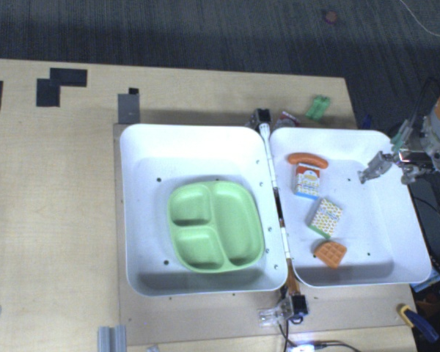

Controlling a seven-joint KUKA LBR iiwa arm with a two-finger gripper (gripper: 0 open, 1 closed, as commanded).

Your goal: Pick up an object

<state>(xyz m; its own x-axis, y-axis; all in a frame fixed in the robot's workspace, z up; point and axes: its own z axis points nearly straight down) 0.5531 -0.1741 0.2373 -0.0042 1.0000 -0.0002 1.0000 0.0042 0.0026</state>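
Objects for picking lie in the right bin, in a loose line down its left half: a hot dog at the top, a small carton just below and touching it, a speckled packet lower down, and a waffle nearest the front wall. The left bin holds a green divided plate. The waffle and the packet look the better targets, since each lies apart from its neighbours with bare floor around it, while the hot dog and carton press together and would likely be nudged as a pair. A good try would bring the fingers straight down astride one piece, clear of the bin wall. The pincer hangs over the bin's upper right part, well apart from every object, touching nothing and carrying nothing; whether its fingers are spread or closed I cannot tell at this size. Both bins rest on the tabletop.
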